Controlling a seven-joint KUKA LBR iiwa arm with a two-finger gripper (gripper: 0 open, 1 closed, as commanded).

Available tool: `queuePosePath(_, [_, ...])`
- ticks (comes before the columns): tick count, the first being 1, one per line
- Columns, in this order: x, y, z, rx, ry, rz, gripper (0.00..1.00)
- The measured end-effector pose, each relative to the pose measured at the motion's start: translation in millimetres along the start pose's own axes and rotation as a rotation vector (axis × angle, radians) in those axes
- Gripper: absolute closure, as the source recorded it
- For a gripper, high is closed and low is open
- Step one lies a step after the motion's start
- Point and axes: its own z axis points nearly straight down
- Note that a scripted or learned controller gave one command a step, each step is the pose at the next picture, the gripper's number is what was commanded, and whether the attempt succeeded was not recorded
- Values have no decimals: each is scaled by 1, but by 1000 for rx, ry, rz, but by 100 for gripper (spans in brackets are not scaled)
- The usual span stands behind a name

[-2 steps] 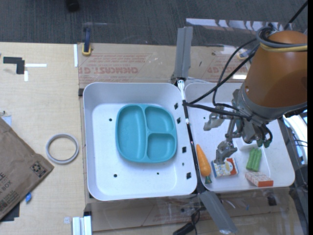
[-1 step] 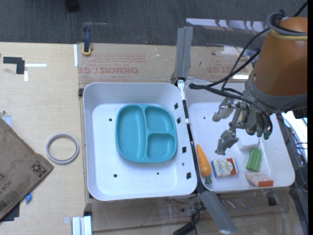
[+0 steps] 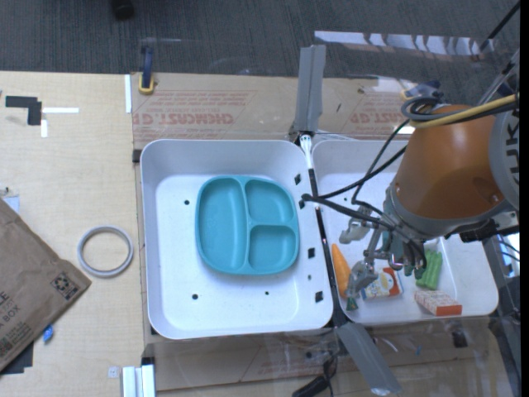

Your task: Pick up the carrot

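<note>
The orange carrot (image 3: 340, 268) lies in the right bin (image 3: 479, 259), close against its left wall and pointing toward the front. My gripper (image 3: 369, 270) hangs below the orange wrist band (image 3: 446, 172), low over the bin and just right of the carrot. From this view I cannot say whether it touches the carrot. Nothing shows as held.
A small white and red carton (image 3: 383, 285), a green item (image 3: 431, 270) and a pale box (image 3: 438, 304) lie near the gripper in the right bin. The left bin (image 3: 165, 246) holds a teal divided plate (image 3: 246, 224). A tape ring (image 3: 105, 250) rests on the bench at left.
</note>
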Motion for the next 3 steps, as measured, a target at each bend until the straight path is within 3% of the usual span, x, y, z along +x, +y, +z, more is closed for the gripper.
queuePosePath(1, [-4, -23, 0, 0, -1, 112, 0])
queuePosePath(3, [-2, -10, 0, 0, -1, -136, 0])
